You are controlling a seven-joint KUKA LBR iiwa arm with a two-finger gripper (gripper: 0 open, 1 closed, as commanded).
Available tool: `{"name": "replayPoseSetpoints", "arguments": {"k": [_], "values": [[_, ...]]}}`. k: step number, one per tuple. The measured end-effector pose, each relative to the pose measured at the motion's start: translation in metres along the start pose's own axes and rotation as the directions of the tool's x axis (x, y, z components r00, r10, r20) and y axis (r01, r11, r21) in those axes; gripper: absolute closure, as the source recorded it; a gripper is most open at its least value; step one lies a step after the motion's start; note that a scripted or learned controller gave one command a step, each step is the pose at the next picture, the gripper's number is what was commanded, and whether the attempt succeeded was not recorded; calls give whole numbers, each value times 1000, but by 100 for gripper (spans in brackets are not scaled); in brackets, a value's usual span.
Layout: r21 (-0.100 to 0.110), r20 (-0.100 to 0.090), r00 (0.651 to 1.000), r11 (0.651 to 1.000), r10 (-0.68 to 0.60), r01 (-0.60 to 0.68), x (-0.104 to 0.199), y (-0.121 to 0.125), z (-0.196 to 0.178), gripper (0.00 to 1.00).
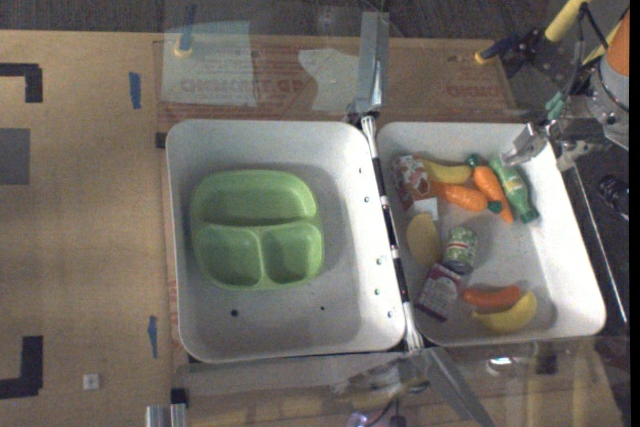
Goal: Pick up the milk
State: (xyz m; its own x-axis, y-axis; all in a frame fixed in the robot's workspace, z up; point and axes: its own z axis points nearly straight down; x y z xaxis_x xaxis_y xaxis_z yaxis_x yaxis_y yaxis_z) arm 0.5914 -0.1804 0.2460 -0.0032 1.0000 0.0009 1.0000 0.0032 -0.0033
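The milk looks to be the small carton with a dark red and white label (438,290), lying tilted near the front left of the right bin (570,265). My gripper (531,143) hangs over the far right corner of that bin, just above the top of a green bottle (515,191). It is well away from the carton. Nothing shows in its grasp.
The right bin also holds a red and white pouch (410,180), two carrots (470,196), a yellow slice (423,237), a green can (460,247), another carrot (492,295) and a banana (510,313). A green divided plate (258,227) lies in the left bin (200,315).
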Motion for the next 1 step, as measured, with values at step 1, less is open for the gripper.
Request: {"name": "replayPoseSetpoints", "arguments": {"k": [1], "values": [[-12, 4, 996, 995, 95, -95, 59, 7, 129, 0]]}}
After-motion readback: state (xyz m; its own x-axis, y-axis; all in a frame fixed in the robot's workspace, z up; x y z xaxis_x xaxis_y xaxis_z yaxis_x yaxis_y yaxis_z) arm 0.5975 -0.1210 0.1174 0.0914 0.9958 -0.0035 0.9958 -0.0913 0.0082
